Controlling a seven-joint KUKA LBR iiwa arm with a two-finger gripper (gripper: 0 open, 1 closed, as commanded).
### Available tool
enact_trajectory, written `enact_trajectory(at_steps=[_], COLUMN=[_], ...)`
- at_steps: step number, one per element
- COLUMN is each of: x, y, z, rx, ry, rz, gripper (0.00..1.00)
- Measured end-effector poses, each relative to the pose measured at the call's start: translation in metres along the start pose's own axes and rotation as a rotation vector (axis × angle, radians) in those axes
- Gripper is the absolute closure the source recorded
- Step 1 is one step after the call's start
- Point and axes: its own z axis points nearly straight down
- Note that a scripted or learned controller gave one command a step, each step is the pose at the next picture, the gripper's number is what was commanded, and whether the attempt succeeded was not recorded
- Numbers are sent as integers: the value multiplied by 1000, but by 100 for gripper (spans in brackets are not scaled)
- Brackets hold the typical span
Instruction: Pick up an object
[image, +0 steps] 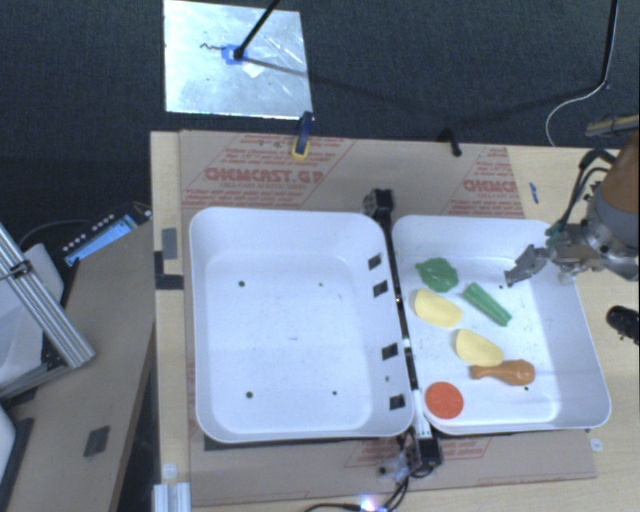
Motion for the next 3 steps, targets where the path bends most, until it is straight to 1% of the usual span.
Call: enact_trajectory(at_steps=[1,2,3], x=[43,68,98], y=[-36,28,90], z=[114,110,109], rx=[9,-5,-7], ry=[6,1,0], rz=[1,-6,-6], gripper=[0,0,0])
